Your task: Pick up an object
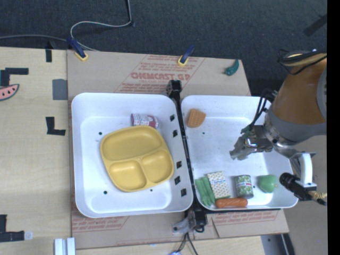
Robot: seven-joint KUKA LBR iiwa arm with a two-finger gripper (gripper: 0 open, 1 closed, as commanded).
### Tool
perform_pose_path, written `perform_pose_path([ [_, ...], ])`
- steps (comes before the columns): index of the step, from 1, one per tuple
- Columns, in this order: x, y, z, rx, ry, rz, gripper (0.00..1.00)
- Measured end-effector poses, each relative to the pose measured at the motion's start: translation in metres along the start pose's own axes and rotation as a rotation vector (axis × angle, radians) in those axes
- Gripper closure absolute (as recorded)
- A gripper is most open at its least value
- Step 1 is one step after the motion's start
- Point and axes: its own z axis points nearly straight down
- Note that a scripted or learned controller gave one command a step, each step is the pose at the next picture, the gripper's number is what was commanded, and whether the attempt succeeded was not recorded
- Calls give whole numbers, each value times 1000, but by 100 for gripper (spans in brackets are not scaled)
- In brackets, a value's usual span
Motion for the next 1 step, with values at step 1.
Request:
perform_pose_path([
  [1, 0, 0, -9, 1, 0, -1, 100],
])
